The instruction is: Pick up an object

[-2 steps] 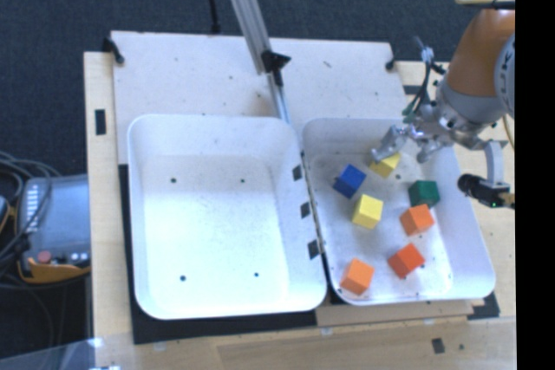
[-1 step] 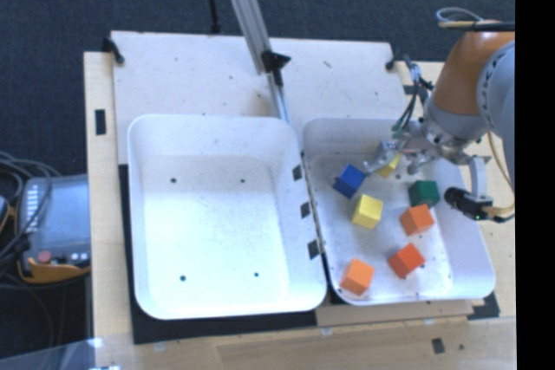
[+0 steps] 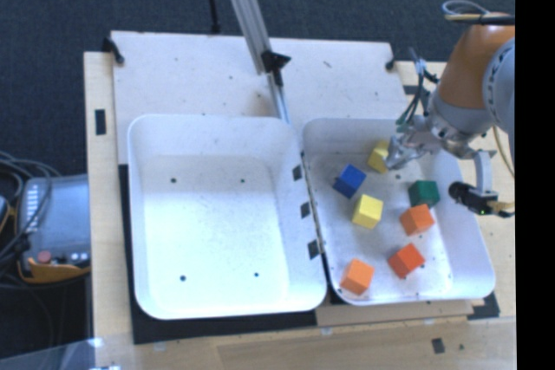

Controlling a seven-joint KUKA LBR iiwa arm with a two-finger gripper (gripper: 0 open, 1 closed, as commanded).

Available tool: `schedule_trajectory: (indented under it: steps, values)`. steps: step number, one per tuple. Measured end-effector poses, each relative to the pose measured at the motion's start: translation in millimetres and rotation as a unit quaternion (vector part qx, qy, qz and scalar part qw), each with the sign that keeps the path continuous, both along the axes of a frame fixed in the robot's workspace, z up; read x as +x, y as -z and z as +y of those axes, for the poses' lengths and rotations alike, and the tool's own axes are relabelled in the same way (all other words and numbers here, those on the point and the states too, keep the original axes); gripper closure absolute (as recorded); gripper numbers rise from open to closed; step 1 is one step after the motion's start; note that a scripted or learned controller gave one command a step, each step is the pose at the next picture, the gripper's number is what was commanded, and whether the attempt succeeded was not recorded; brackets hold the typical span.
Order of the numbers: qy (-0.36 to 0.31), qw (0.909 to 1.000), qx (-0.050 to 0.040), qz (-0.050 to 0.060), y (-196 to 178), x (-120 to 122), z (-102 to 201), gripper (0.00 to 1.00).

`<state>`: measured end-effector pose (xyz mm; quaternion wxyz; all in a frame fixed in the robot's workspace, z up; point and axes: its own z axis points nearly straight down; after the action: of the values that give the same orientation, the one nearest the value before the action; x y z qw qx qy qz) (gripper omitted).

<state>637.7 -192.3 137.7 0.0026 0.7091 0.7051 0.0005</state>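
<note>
Yellow cube (image 3: 378,157) in the right bin (image 3: 468,273) touches the hand (image 3: 400,153), whose state I cannot tell.

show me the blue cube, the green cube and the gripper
blue cube (image 3: 350,180), camera view, top face
green cube (image 3: 425,192), camera view, top face
gripper (image 3: 399,155), camera view, at its tip beside the small yellow cube (image 3: 378,157)

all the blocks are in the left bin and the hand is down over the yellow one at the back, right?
Not quite. The blocks sit in the right bin, not the left bin: the blue block, the green block and the rest. The camera view shows it. The hand is indeed down by the yellow block at the back.
</note>
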Motion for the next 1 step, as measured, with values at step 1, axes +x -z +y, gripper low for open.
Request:
schedule_trajectory:
  steps: [1]
  values:
    - [-0.005,1.0000,0.0002,-0.002,-61.2,10.1,-2.9,1.00]
